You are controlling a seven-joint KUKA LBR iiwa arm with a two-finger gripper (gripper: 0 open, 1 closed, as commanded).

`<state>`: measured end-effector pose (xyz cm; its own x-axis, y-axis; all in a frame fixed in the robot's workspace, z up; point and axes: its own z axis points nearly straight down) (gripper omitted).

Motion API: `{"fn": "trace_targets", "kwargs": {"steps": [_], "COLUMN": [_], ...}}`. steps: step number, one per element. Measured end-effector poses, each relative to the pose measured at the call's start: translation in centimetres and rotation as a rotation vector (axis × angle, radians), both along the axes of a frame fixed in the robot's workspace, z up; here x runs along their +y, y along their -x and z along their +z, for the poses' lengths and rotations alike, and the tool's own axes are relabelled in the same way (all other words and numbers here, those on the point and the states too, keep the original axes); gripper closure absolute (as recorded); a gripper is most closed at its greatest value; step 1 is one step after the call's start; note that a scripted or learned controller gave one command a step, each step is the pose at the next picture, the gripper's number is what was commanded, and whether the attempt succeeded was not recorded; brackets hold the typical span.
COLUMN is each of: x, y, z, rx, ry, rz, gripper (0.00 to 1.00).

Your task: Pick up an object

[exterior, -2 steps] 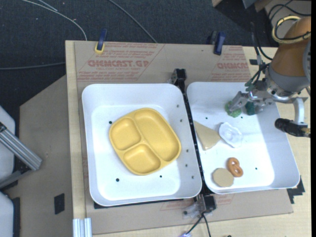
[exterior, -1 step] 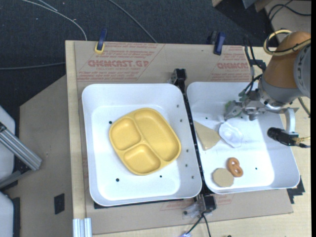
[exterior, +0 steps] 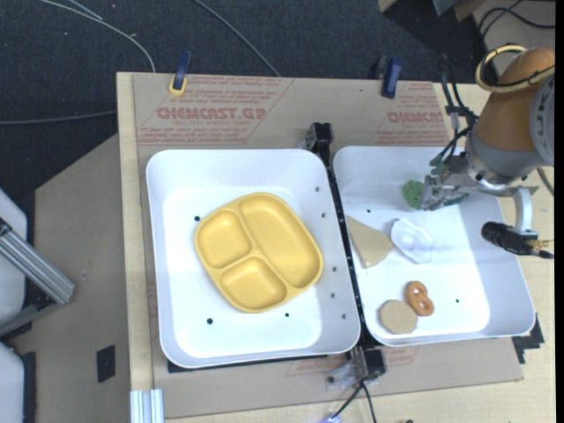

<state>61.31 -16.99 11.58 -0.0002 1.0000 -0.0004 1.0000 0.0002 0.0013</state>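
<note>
Nearest the camera, in the right bin (exterior: 502,320), lies a round tan disc (exterior: 398,316), flat on the floor, with an orange pretzel-shaped piece (exterior: 419,297) just beside it on its far side. Beyond the pretzel lies a crumpled white lump (exterior: 412,239), with a tan wedge (exterior: 368,241) beside it towards the left bin (exterior: 167,236), where a yellow divided plate (exterior: 257,250) sits. Farther from the pretzel still, a small green leafy thing (exterior: 413,192) lies at my gripper (exterior: 438,192), which is low over the bin there. Whether my fingers are parted or closed I cannot tell. The green thing is the one I judge I am after: it looks light, soft and lumpy, probably a toy that yields a little, so a pinch across its middle should do. It is too small and part-hidden for me to make out a long axis or which way it points.
</note>
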Motion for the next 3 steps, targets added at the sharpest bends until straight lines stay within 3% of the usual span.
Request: {"fn": "trace_targets", "kwargs": {"steps": [2, 3], "x": [0.8, 0.7], "y": [-1.1, -1.2], "z": [9.4, 12.0], "rx": [-0.007, -0.005], "ry": [0.002, 0.002], "rz": [0.001, 0.001], "gripper": [1.0, 1.0]}}
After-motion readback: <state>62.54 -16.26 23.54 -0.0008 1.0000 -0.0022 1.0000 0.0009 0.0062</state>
